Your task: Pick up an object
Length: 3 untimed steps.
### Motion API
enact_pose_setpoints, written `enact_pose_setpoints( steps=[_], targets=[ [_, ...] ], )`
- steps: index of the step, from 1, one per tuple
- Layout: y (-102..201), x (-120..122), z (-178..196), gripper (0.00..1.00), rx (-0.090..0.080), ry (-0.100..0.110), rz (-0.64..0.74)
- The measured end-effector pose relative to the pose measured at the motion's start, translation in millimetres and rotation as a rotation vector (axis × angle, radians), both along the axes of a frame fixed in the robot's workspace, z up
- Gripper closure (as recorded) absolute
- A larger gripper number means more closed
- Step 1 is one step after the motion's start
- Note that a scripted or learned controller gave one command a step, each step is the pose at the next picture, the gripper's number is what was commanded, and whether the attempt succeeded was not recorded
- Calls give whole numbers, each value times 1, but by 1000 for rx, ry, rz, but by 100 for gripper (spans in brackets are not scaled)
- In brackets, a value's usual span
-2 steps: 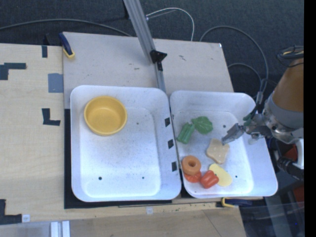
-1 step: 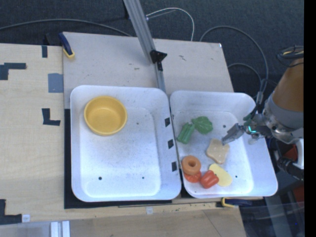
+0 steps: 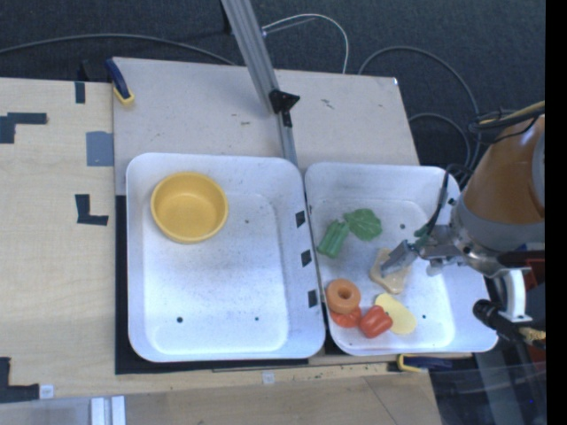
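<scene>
The right bin (image 3: 381,184) holds several small toys. A green piece (image 3: 334,238) and a green leafy piece (image 3: 364,224) lie near its middle. An orange ring (image 3: 343,294), a red pepper (image 3: 375,322) and a yellow piece (image 3: 400,316) sit near the front wall. A beige wedge (image 3: 390,277) lies right of centre. My gripper (image 3: 400,257) reaches in from the right and sits low over the beige wedge's upper edge, partly covering it. Nothing is lifted off the bin floor.
The left bin (image 3: 213,317) holds a yellow bowl (image 3: 189,206) in its back left corner. A grey metal pole (image 3: 257,51) slants down to the wall between the bins. Cables (image 3: 416,69) loop behind the right bin.
</scene>
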<state>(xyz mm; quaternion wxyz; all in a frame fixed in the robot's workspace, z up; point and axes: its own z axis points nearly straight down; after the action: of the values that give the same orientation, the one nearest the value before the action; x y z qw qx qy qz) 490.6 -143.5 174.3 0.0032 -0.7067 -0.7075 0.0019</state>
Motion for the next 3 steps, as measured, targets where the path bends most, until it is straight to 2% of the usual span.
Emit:
enact_pose_setpoints(
  steps=[2,3],
  targets=[
    [2,2,-86,0,-3,-7,-1],
    [3,3,-75,100,-1,-6,0]
  ],
)
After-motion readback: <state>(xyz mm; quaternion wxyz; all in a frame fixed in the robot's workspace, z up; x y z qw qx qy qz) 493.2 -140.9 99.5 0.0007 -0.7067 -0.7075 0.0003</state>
